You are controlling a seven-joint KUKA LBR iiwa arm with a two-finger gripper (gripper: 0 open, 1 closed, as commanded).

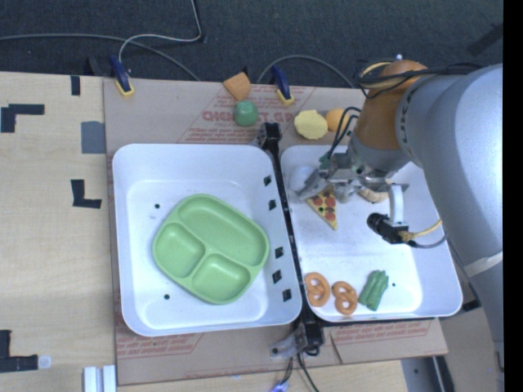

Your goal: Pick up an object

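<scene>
The fingers (pixel 321 182) are low in the right bin (pixel 409 256), near its top left part. They are right over a toy pizza slice (pixel 325 207). The slice lies flat on the bin floor, just below the fingers in the picture, and it looks like it touches them or nearly does. Its wide end is up by the fingers and its point runs down and to the right. So the long way of the slice goes away from the fingers, toward the near side of the bin.

I cannot tell how far apart the fingers are, and I cannot see if they have the slice between them. The grey parts bunch up there and hide it.

I think the slice is the thing to pick, since it is the closest.

Other toys are well apart from it. Two pretzels (pixel 329 291) and a green veggie (pixel 374 289) lie at the near edge of the same bin. The bin wall is just left of the fingers, so a grab has little room on that side. The left bin (pixel 135 219) has a green plate (pixel 211 248). A yellow toy (pixel 310 124) and a green toy (pixel 245 113) sit on the tabletop (pixel 49 219) behind the bins.
</scene>
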